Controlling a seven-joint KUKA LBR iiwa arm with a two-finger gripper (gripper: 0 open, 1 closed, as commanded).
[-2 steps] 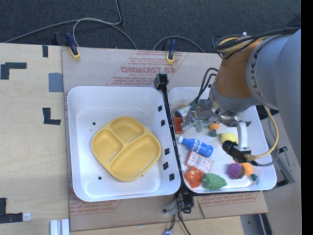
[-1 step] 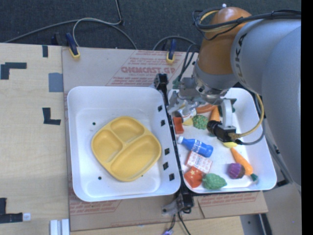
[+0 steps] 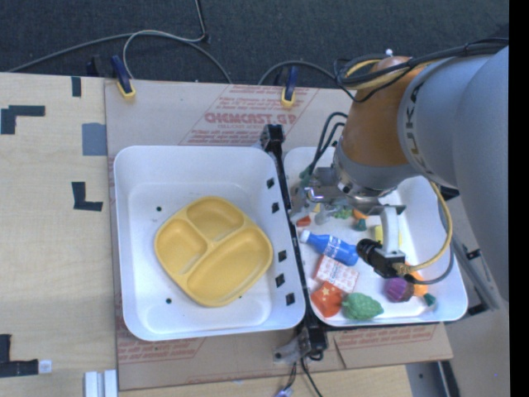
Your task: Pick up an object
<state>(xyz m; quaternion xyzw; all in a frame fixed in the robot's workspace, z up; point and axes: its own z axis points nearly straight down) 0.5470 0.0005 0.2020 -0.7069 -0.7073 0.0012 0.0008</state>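
white bins (image 3: 136,246); yellow divided plate (image 3: 213,249) in left one. right bin: blue-and-white tube (image 3: 331,246), red-and-white patterned packet (image 3: 337,272), red piece (image 3: 326,300), green lump (image 3: 362,306), purple ball (image 3: 397,289), possibly orange bit (image 3: 418,288) beside it. arm (image 3: 430,122) grey, orange band.

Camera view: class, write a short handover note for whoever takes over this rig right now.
Gripper: low over the right bin, near its upper left corner; whether its fingers grip anything cannot be seen.
Things: blue tube, red-and-white packet, red piece, green piece and purple piece lie in the right bin. A yellow plate lies in the left bin.
Done: no pick is visible.
Left: grasp and lift one object.
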